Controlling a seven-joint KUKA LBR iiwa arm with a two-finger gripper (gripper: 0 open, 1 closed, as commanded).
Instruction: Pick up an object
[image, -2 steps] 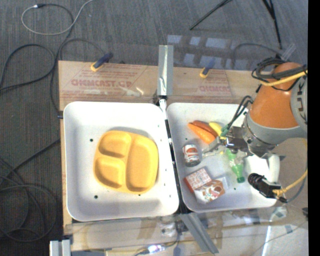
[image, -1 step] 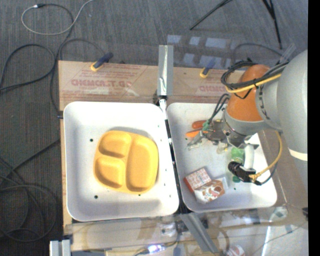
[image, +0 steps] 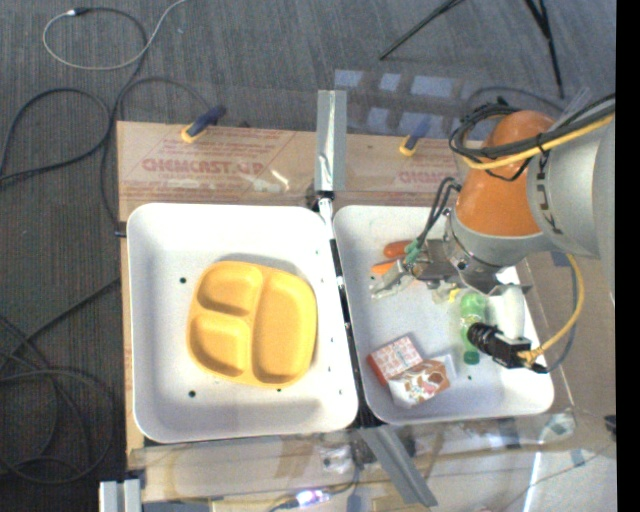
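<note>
Closest to the camera, a red and white packet (image: 408, 366) lies by the front edge of the right bin (image: 352, 300). It sits slanted, long side running left to right, toward the front from my fingers (image: 392, 281), which hang over the bin's back half. They look spread open, holding nothing. An orange thing (image: 392, 253) lies just behind them. A yellow tray (image: 254, 322) fills the left bin (image: 160, 240).
</note>
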